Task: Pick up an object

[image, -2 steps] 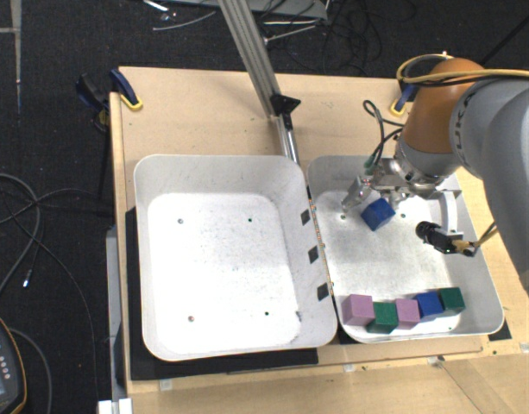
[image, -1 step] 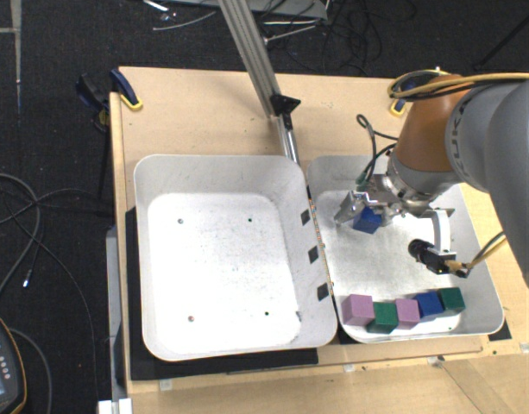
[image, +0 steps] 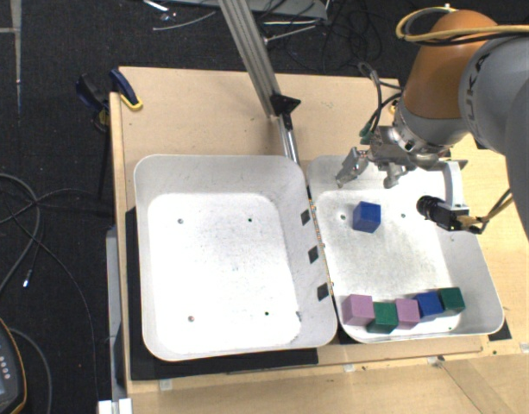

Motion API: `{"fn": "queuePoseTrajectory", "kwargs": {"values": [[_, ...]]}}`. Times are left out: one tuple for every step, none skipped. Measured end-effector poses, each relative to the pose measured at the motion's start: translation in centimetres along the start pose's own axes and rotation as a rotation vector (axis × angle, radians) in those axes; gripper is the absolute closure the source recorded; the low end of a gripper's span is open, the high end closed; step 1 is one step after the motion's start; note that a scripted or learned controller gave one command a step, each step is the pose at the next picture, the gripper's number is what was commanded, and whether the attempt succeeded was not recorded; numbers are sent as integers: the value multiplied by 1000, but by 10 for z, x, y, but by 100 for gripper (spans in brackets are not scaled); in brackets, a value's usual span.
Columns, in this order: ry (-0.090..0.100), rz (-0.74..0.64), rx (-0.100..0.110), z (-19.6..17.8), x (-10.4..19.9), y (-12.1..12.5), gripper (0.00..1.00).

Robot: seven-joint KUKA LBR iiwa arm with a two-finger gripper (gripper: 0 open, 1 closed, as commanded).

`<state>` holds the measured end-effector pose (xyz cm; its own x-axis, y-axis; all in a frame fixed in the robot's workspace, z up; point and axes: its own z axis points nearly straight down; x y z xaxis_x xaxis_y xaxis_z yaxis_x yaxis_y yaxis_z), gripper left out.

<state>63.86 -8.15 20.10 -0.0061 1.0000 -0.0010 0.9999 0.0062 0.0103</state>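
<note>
A blue cube (image: 366, 216) lies alone toward the far side of the right bin (image: 471, 270). Just beyond it hangs the gripper (image: 371, 172), fingers spread wide, holding nothing. Five cubes (image: 402, 310), pink, green and blue, line the bin's near edge.

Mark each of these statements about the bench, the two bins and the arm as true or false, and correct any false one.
1. A blue cube lies alone in the right bin. True.
2. The pincer holds the blue cube between its fingers. False: the pincer is open and hangs above the bin's far edge, apart from the cube.
3. A row of cubes lies along the right bin's near edge. True.
4. That row is all purple. False: it mixes purple, green and blue cubes.
5. The cubes lie in the left bin. False: all are in the right bin.
</note>
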Motion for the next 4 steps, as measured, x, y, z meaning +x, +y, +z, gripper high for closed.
{"fn": "queuePoseTrajectory", "kwargs": {"values": [[-4,3,-9,77,-18,-2,0],[-2,3,2,90,-23,-7,0],[0,2,0,0,-10,0,0],[1,7,16,110,-22,-14,0]]}}
